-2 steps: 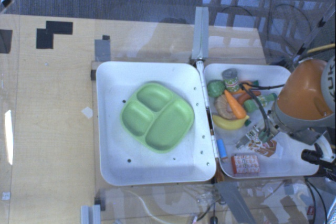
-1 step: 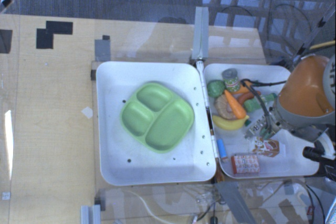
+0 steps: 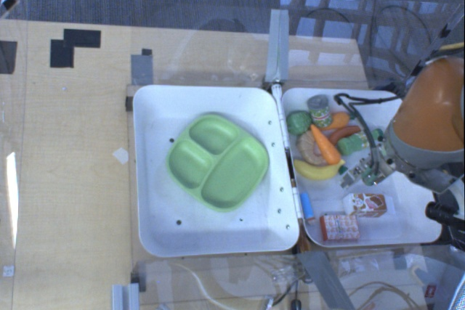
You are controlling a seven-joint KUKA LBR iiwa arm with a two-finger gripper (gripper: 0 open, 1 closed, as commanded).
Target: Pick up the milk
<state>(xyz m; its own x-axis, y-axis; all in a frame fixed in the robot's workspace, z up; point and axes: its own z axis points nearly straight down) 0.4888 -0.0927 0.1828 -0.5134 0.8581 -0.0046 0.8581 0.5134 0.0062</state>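
The milk (image 3: 366, 205) is a small white carton with brown print. It lies on its side near the front of the right bin (image 3: 407, 232). My gripper (image 3: 365, 174) hangs just behind and above the carton, at the end of the grey and orange arm (image 3: 429, 120) that comes in from the right. Its fingers stand open with nothing between them, and the milk lies free on the bin floor.
The right bin also holds a banana (image 3: 317, 170), a carrot (image 3: 325, 145), a round cookie (image 3: 312, 149), a can (image 3: 319, 109), a green vegetable (image 3: 297, 121), a blue item (image 3: 308, 206) and a red box (image 3: 339, 227) beside the milk. A green divided plate (image 3: 218, 161) lies in the left bin (image 3: 156, 229).
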